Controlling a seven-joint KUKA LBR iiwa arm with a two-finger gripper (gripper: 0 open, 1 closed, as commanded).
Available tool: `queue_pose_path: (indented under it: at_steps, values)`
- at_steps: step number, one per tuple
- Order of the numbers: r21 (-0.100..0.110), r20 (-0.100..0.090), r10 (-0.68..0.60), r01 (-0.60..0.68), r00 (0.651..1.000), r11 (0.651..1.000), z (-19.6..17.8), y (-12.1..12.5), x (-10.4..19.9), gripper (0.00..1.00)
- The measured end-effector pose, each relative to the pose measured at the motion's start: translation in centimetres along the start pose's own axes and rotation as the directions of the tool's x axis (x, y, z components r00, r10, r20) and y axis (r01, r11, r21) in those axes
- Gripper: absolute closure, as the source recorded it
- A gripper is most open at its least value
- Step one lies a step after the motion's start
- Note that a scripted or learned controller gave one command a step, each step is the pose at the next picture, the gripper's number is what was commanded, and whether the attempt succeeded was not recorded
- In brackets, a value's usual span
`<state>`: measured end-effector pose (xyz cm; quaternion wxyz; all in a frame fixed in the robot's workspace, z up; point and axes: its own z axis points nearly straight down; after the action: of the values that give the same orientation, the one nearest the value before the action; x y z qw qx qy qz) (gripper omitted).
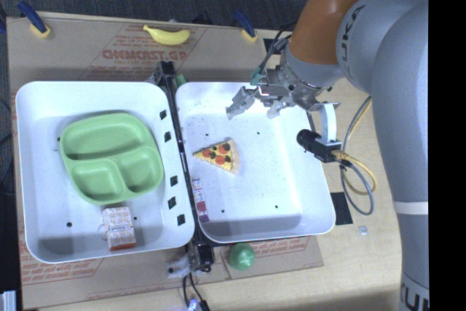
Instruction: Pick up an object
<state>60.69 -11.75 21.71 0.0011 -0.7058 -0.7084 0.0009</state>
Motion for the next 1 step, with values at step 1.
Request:
queue_pose_path:
  at_steps: [1]
  values:
    - [0.002, 0.0, -0.004, 0.004, 1.0, 1.0, 2.62, -5.94, 5.87, 0.0]
